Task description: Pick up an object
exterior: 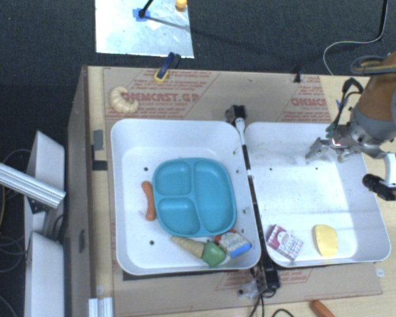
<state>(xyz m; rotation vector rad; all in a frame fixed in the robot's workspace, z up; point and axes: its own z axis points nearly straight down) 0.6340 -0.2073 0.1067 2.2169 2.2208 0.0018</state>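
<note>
Two fingers spread — gripper (330,148) holds nothing above the right bin (356,256).

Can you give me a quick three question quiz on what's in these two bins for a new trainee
1. True or false: the blue divided plate lies in the left bin.
2. Which bin holds the yellow object? A) left bin B) right bin C) neither, it is on the bench
3. Fill in: the orange sausage-shaped toy lies just to the ______ of the plate, as the camera sees it.

Key
1. True.
2. B; it lies near the right bin's front edge, beside a red and white packet.
3. Left.

The gripper is over the right bin's far side, away from those items.
</note>
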